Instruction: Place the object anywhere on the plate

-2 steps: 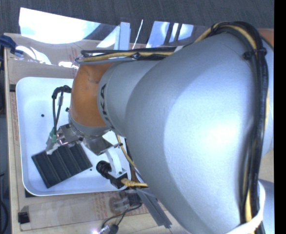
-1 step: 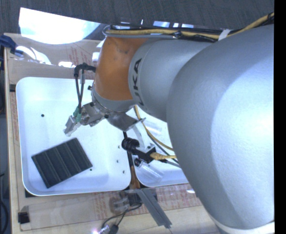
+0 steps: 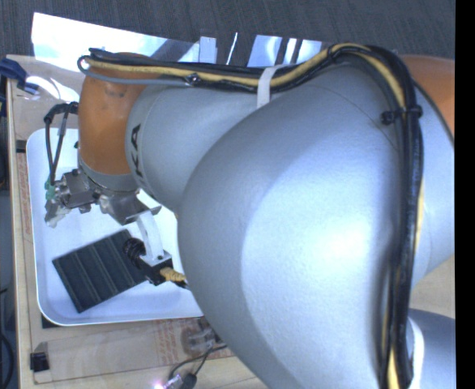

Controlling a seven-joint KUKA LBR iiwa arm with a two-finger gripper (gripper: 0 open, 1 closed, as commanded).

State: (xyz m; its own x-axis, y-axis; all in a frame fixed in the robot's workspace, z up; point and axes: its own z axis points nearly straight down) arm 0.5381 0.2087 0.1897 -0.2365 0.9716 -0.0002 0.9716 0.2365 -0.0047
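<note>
Your arm (image 3: pixel 302 217) looms huge across the right and middle of the view, grey, and its orange band (image 3: pixel 104 128) sits at the far left end of it, just above the wrist. The gripper (image 3: pixel 62 198) hangs below that band, over the left part of the white bin (image 3: pixel 33 217). Is it spread or pressed together? You cannot tell from this angle; it is small and cluttered there, and nothing shows pinched in it.

Now the dark ribbed slab (image 3: pixel 100 272): it lies flat on the bin floor, in the near left part, turned askew to the bin walls. It sits nearer to you than the gripper and a little to its right, clearly apart from it, with bare white floor between the two.

Count it up: one slab, one gripper, one arm, one bin with its floor on show. The wooden bench (image 3: pixel 116 343) runs along the bin's near edge.
</note>
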